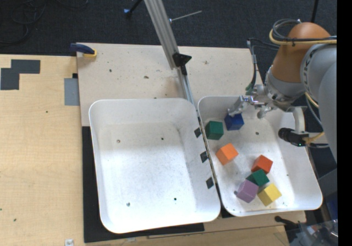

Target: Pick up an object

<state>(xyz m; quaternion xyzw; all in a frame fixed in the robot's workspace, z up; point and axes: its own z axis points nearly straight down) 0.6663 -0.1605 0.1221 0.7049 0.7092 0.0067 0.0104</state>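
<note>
Camera view shows my arm [300, 63] coming in from three o'clock, its orange band high at about two o'clock, and my tool [237, 109] hanging low over the far end of the right bin [308, 184]. Whether the tool is apart, together or clamped on anything I cannot tell; it is small and dim against the bin wall.

The blue cube [234, 122] sits just under the tool, toward the twelve o'clock end of the right bin. I cannot tell whether the tool touches it. The dark green cube [214, 129] is just beside the blue one, at its nine o'clock. The orange cube [226, 153] lies near the bin's middle, at six o'clock from the green one. Toward the five o'clock corner sits a tight cluster: a red cube [263, 163], a second green cube [257, 178] just below it, a purple cube [247, 190] at that one's seven o'clock, and a yellow cube [269, 194] at its five o'clock.

The left bin [110, 129] lies alongside at nine o'clock on the tabletop [126, 71]. A slanted metal rail [163, 22] runs from twelve o'clock down to the seam between the bins.
</note>
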